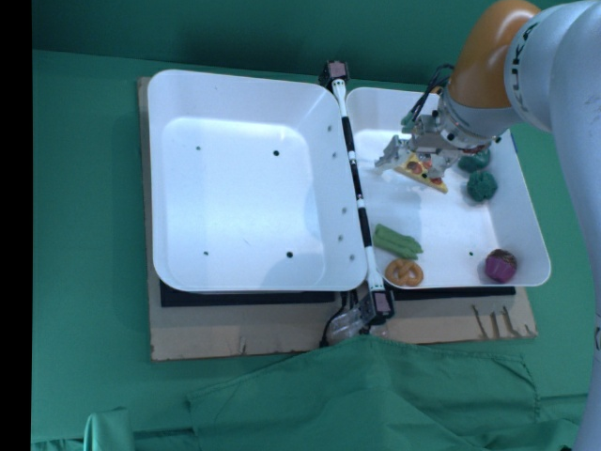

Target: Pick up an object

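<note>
Hovering in the right white bin [526, 216], the grey two-finger gripper [410, 158] sits at a yellow-red toy pizza slice [423, 170]; grip undeterminable. Nearby: two dark green broccoli pieces [482, 186], green bean pods [397, 241], brown pretzel [405, 272], magenta cupcake [500, 265].

I read this as a robotics lab: green cloth backdrop [235, 12], two white bins [178, 92] on cardboard [244, 332], toy food props.

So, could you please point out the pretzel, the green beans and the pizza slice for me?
pretzel [405, 272], camera view, on its looped middle.
green beans [397, 241], camera view, mid-length of the pods.
pizza slice [424, 172], camera view, on its topping face.
</note>
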Controlling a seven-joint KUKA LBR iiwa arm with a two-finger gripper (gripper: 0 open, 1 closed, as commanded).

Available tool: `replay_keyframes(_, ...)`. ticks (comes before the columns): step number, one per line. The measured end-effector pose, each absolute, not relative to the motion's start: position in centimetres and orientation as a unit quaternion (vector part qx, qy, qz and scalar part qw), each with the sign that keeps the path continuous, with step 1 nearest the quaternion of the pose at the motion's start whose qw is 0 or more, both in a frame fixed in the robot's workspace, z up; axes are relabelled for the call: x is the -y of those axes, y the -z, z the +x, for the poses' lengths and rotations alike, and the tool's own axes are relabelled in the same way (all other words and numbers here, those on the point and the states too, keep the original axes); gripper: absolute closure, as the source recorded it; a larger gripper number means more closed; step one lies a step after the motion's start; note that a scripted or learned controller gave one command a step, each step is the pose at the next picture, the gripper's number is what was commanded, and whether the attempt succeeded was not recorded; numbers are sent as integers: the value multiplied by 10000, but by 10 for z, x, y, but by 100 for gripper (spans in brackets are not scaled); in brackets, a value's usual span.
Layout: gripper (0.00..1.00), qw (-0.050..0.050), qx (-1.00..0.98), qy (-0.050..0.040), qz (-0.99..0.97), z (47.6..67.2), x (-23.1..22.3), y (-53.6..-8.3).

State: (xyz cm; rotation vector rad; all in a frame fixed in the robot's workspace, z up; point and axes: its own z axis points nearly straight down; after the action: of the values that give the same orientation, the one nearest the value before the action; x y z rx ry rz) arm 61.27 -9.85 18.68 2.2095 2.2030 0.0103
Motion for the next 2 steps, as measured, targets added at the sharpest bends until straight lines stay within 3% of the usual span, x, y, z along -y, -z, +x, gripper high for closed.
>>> replay_keyframes(1,100,158,-7043,-70,7097,615,101,-202)
replay_keyframes(2,100,49,-7076,-42,7066,622,65,-286)
